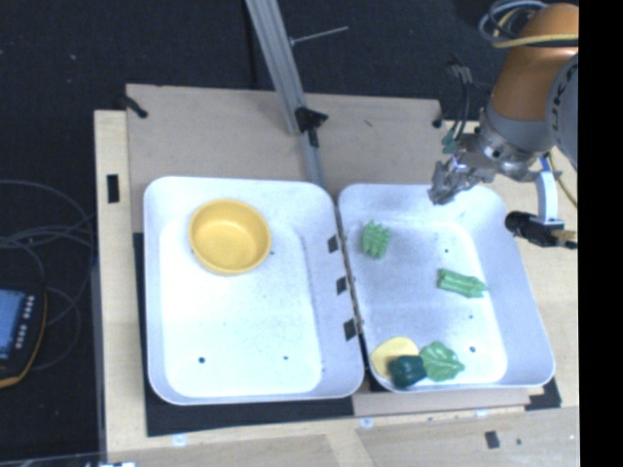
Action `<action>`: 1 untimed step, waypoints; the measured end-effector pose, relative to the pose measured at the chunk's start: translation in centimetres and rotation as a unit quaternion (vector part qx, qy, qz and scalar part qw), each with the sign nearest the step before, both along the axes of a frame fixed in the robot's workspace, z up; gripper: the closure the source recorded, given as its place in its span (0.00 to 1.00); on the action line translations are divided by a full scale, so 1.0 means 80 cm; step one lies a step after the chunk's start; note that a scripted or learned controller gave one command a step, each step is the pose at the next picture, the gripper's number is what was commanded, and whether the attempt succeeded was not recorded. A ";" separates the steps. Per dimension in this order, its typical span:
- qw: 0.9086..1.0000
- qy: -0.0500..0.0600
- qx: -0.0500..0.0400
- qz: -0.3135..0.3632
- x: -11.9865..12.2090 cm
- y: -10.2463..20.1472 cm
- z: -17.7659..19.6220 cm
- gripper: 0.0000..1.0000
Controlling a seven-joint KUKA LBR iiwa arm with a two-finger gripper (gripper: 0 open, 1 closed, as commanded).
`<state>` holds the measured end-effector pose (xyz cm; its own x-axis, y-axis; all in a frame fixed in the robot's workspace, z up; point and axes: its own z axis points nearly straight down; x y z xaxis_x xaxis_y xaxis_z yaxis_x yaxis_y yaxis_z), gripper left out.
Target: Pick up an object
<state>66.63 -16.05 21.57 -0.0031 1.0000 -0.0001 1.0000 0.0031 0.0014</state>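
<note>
Objects for picking lie in the right bin: a green block near its left edge, a green strip towards its right edge, and a yellow piece, a dark green cube and a green leaf bunched in the near corner, touching one another. They look scattered loosely, as if dropped in for grasp trials. The strip's long axis runs roughly left to right across the bin, tilted slightly; the block stands more front to back. The gripper hangs over the bin's far edge, well apart from every piece, holding nothing visible; whether it is open cannot be told. A yellow bowl sits upright in the left bin, near its far left corner.
</note>
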 end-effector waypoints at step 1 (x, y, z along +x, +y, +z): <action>1.000 0.000 0.000 -0.001 -0.017 0.054 -0.005 1.00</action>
<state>65.26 -11.72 21.13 -0.0021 1.0000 -0.0002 1.0000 0.0021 0.0006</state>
